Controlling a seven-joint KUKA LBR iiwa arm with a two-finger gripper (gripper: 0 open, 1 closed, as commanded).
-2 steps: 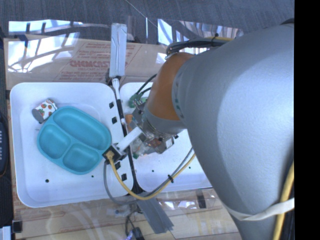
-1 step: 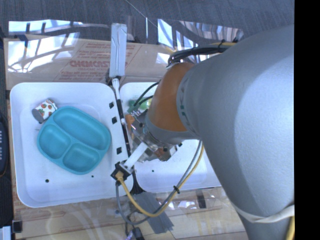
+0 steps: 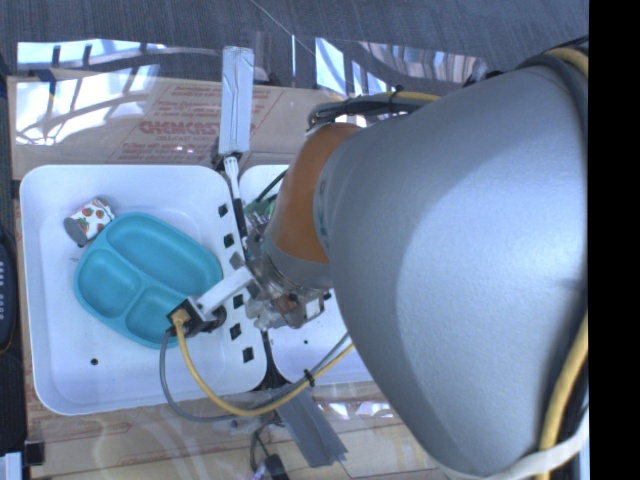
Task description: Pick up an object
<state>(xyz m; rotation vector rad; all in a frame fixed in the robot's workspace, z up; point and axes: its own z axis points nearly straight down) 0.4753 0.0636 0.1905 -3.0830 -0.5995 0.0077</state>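
A blue divided plate (image 3: 140, 276) lies flat in the left bin (image 3: 50, 368), toward its middle. Beside the plate's upper left corner sits a small white object with red and green spots (image 3: 91, 219), resting on something grey. The grey arm with its orange band (image 3: 300, 208) reaches in from the right and covers most of the right bin (image 3: 262, 180). The gripper hangs below the wrist near the divider between the bins (image 3: 275, 303), hidden by the wrist and its mount.
A yellow cable and a grey cable (image 3: 215, 393) loop from the wrist over the left bin's lower right corner. A cardboard sheet with red print (image 3: 170, 123) lies behind the bins. A metal bracket (image 3: 236, 98) stands at the far rim.
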